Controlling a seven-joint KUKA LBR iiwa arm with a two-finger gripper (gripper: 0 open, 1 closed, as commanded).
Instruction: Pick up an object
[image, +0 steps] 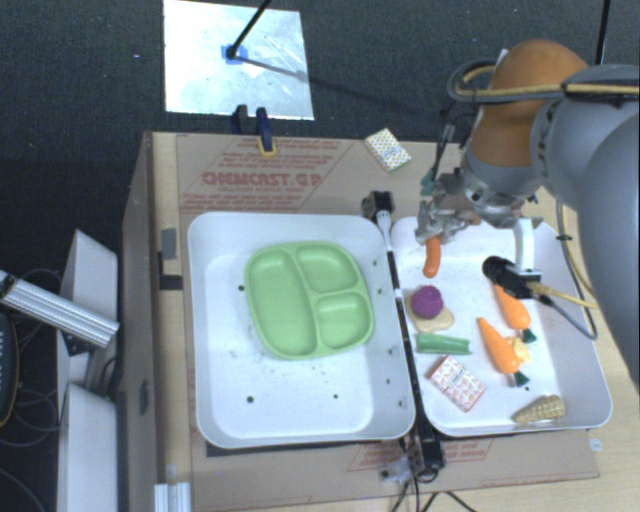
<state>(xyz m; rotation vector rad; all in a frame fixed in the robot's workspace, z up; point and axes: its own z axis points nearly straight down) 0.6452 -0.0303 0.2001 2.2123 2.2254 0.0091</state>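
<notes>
**Little carrot hanging right under the gripper**

The small orange carrot (431, 257) sits at the back left of the right bin (580, 400), long axis running up-down in the camera view, top end pointing at the gripper (437, 228). You've got the gripper directly above it, touching or nearly so (whether it's actually pinched, I can't tell). The purple ball (427, 299) lies just in front of it.

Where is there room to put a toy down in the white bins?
The left bin has bare floor all around the green tray, widest along the near edge. The right bin is crowded with carrots, a purple toy and more; its far-right strip is free.
</notes>
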